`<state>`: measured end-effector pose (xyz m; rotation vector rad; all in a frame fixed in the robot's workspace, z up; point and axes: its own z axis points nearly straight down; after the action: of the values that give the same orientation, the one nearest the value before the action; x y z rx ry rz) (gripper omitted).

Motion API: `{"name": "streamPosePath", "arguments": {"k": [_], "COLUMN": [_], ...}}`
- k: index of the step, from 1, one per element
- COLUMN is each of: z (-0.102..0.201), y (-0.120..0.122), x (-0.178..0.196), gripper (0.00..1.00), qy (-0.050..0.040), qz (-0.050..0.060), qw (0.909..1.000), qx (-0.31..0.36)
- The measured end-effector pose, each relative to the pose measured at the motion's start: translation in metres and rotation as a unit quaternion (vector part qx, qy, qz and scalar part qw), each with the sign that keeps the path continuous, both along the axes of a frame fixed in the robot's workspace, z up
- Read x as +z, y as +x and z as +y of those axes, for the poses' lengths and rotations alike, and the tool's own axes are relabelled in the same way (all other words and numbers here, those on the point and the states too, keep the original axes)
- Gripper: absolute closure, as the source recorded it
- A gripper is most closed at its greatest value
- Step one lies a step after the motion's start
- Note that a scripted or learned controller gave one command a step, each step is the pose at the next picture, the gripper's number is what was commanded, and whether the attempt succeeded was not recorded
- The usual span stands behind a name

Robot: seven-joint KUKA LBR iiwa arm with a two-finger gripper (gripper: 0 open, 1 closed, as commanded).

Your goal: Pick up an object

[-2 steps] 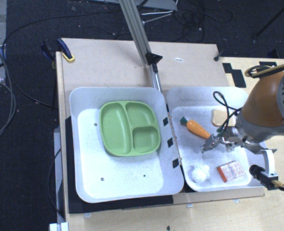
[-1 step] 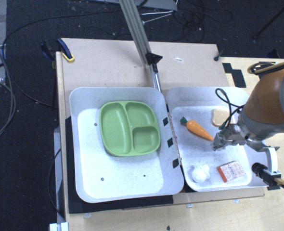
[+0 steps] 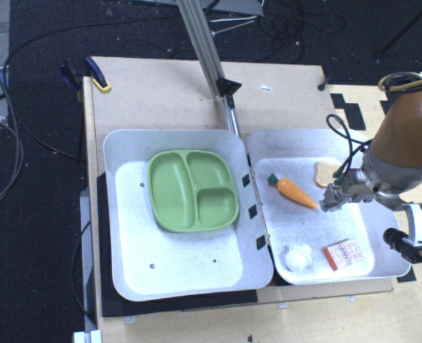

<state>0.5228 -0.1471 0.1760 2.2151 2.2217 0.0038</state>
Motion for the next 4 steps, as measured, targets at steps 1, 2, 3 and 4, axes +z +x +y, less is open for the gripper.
{"name": "streamPosePath", "arguments": {"k": [1,2,3,4], "z": [0.0,0.047,0.107,0.162], "y": [0.001,0.02,0.026,0.038], "x": [0.039,0.05,0.047,0.059], "gripper": [1.0,1.0,1.0,1.0], "qy": [-0.0003,0.001,0.0016,0.0014], "qz": [0.0,0.001,0.003,0.001], "qw": [1.0,1.0,1.0,1.0], "qx": [0.0,0.002,0.003,0.003]}}
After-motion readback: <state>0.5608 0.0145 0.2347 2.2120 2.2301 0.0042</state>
